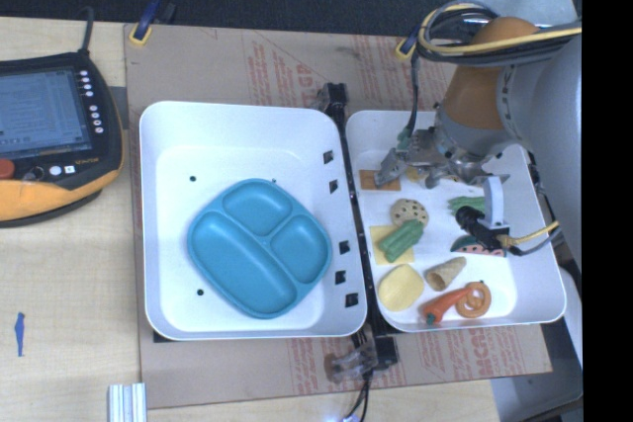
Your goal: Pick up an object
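finding: the gripper [415,165] is low over the far end of the right bin [550,303], at the end of the grey arm with its orange band. whether it is open or closed cannot be told, as metal parts and cable overlap there. nothing is seen held in it.

objects: every loose candidate lies in the right bin. a flat brown piece [379,179] lies just beside the gripper, on the side toward the divider between the bins and close to that wall. a speckled cookie [407,211] lies near the gripper on the camera side, apart from it. toward the near end are a green pickle [403,238] touching a yellow wedge [380,242], a pale yellow round piece [400,287], a cone [445,272], a carrot [442,306] and an orange ring [474,299]. the left bin [158,212] holds a blue divided plate [259,247], well apart from the gripper.

governing relation: the flat brown piece is the nearest thing. it is offset sideways toward the view's left and is not beneath the gripper. it looks slightly longer across the view than along it, but it is too small to be sure.

assessment: a grasp there would call for a short shift toward the divider before descent. the piece is thin and lies by the wall, so the likely faults are closing on nothing or striking the wall. the speckled cookie has more room around it.
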Action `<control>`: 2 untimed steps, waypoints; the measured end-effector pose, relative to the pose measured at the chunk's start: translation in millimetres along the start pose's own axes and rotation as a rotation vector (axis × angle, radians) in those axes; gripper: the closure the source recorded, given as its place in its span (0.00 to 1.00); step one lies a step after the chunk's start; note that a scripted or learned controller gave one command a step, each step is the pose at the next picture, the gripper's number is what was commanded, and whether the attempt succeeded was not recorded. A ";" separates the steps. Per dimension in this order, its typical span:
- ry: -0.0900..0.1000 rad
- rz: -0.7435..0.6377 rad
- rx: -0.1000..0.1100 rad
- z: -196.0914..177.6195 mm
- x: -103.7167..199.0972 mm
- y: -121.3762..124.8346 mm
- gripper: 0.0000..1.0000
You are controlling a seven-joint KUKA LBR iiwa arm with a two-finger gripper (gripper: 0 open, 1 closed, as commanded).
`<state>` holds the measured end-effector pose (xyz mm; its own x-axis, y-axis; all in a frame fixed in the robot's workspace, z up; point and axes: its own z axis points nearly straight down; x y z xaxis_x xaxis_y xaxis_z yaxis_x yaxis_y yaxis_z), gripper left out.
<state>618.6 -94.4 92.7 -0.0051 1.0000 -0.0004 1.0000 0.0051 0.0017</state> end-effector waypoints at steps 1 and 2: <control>0.001 0.004 0.012 0.8 -14.7 -74.0 0.00; 0.002 -0.001 0.007 0.9 -4.7 -71.2 0.00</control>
<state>547.5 -99.5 91.7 -0.0058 1.0000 0.0012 1.0000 0.0058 -0.0054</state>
